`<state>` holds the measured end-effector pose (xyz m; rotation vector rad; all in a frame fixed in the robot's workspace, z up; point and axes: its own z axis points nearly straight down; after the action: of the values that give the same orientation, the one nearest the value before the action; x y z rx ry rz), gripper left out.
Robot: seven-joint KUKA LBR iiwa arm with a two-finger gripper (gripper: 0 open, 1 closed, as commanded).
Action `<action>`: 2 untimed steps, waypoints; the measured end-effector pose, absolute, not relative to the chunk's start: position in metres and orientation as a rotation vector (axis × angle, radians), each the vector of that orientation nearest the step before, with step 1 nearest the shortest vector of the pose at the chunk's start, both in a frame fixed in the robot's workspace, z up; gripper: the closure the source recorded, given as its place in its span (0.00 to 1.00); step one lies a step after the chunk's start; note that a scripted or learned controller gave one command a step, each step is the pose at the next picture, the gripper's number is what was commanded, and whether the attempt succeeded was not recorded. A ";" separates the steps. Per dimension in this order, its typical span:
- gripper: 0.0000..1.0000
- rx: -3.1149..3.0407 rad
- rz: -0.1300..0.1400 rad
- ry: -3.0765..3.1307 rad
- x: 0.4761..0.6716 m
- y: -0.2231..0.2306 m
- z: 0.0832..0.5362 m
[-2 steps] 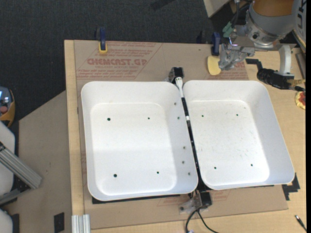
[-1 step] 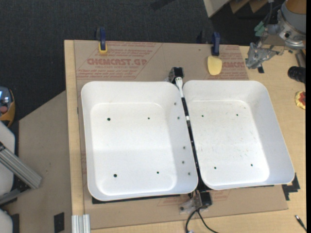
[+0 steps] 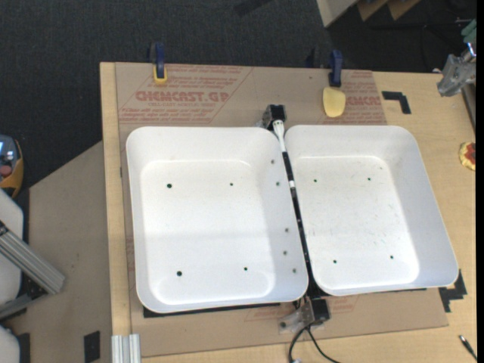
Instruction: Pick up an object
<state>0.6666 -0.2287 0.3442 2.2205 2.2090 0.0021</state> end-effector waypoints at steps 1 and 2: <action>1.00 2.221 -0.003 2.232 0.666 -0.148 0.261; 1.00 2.207 0.016 2.214 0.668 -0.132 0.399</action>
<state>0.6680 -0.1319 0.3986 2.2067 2.2140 0.0158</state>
